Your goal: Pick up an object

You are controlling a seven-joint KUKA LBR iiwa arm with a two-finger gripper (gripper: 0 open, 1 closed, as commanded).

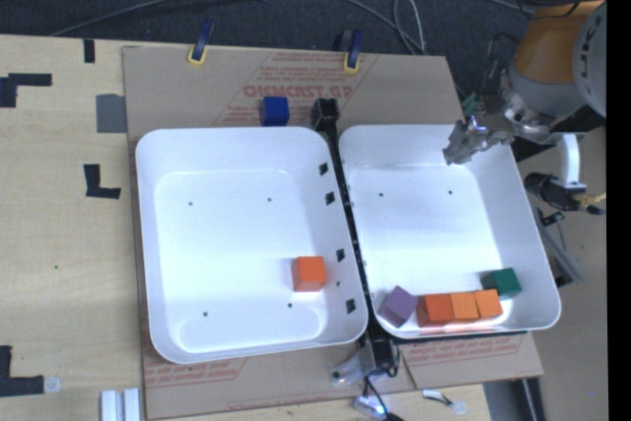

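Orange and alone, a small cube (310, 273) sits in the left bin (168, 163), low and toward its right wall. In the right bin (523, 202), along the near edge, a purple block (397, 306), two orange blocks (435, 310) (464, 307) touching, a lighter orange block (487, 304) and a green block (504, 282) lie in a row. The gripper (461, 145) hangs over that bin's far right corner; whether it is open I cannot tell. A blue block (275, 109) rests on the cardboard (414, 84) behind the bins.

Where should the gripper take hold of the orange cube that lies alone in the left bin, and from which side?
Come straight down onto the orange cube and close on two opposite flat faces. It stands apart from the left bin walls, so every side looks free. The gripper hovers over the right bin.
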